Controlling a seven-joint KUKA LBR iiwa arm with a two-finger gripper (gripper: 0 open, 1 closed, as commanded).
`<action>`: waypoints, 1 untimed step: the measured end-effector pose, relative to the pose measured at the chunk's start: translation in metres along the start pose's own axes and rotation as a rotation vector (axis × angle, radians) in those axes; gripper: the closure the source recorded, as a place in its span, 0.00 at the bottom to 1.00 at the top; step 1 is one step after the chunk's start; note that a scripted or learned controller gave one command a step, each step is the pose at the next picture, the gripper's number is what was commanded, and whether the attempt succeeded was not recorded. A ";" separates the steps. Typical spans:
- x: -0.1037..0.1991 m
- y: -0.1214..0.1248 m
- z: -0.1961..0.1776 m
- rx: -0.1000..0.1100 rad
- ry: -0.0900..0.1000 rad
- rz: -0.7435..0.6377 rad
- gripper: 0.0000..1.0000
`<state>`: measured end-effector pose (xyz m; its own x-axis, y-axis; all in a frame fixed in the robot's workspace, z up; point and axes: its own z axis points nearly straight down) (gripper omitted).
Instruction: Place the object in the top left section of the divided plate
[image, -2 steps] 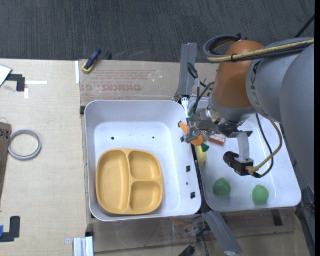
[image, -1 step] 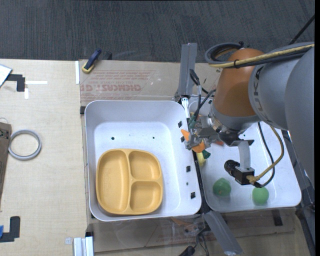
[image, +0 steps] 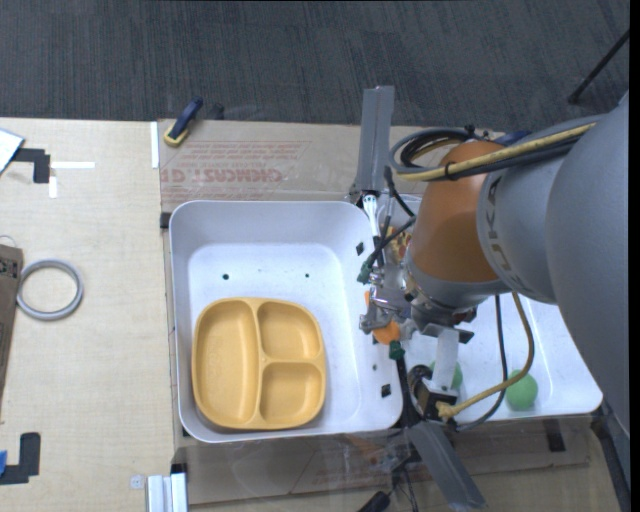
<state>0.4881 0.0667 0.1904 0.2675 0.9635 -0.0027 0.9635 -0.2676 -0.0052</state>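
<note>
- Yellow plastic divided plate (image: 260, 362) lies flat in the left white bin (image: 260, 235), towards that bin's near-left corner. It has one long section on its left and two smaller sections on its right.
- Grey arm (image: 560, 220) enters from the right of the plate. Its orange band (image: 455, 235) sits above the wall shared by the two bins, up and to the right of the plate.
- The tool (image: 388, 325) hangs below the orange band, just right of the plate and level with its upper right section, close to the shared bin wall. It is apart from the plate.
- How far the tool is open cannot be told, as the wrist and cabling hide it. Whether it has hold of anything cannot be told either.
- Small orange and green specks show at the tool, too small to identify.
- A green ball (image: 520, 390) lies in the right white bin (image: 555, 335), well apart from the plate on its right, beyond the tool and level with the plate's lower half. Nothing touches it.
- A second green object (image: 456, 378) shows between the ball and the plate, partly hidden by the wrist. Its shape cannot be told.
- On the table (image: 90, 380), left of the plate and outside the bins, lies a grey tape roll (image: 48, 289).
- Beyond the plate, behind the left bin, lies a cardboard sheet (image: 235, 165) with red lettering.
</note>
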 end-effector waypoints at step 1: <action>-0.001 0.001 -0.008 0.002 -0.002 0.001 1.00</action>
<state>0.4888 0.0655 0.1984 0.2681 0.9634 -0.0052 0.9634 -0.2681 -0.0069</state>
